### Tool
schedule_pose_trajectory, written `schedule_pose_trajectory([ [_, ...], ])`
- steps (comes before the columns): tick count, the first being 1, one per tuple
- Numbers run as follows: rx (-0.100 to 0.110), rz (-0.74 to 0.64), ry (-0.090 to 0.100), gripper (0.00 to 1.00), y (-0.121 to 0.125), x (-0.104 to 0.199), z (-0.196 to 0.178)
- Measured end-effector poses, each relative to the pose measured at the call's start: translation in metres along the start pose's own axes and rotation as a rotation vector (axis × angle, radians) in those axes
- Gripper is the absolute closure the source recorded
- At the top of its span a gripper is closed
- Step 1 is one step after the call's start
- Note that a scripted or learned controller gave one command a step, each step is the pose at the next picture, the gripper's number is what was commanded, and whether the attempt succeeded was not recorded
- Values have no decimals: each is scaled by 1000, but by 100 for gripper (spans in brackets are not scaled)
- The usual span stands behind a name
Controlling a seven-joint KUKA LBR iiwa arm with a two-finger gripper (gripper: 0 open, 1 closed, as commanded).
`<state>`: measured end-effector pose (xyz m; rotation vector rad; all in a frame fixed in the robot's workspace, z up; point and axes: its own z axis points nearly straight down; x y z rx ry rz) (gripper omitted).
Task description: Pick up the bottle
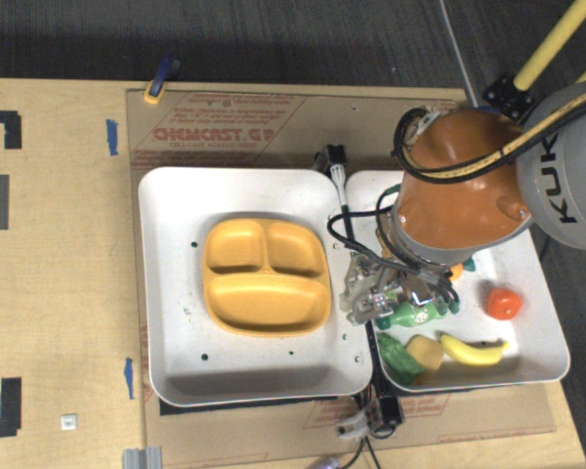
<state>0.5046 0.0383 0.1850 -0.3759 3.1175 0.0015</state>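
Observation:
The arm's orange wrist [461, 179] hangs low over the right bin [542, 345]. My gripper [381, 299] is down at that bin's left wall, near the divide between the two bins. A green bottle [422, 314] lies directly under and just right of the gripper, largely covered by it. Whether the gripper touches the bottle cannot be made out.
A yellow divided plate [267, 275] sits in the left bin [171, 262]. In the right bin's front lie a banana [474, 350], a tan piece [428, 352] and a green leafy item [400, 360]; a red tomato [503, 303] sits to the right. Cables [337, 179] run along the divide.

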Motion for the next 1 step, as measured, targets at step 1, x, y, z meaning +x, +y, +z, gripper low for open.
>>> schedule_pose_trajectory([
  [1,-1,2,-6,100,0,-2,-11],
])
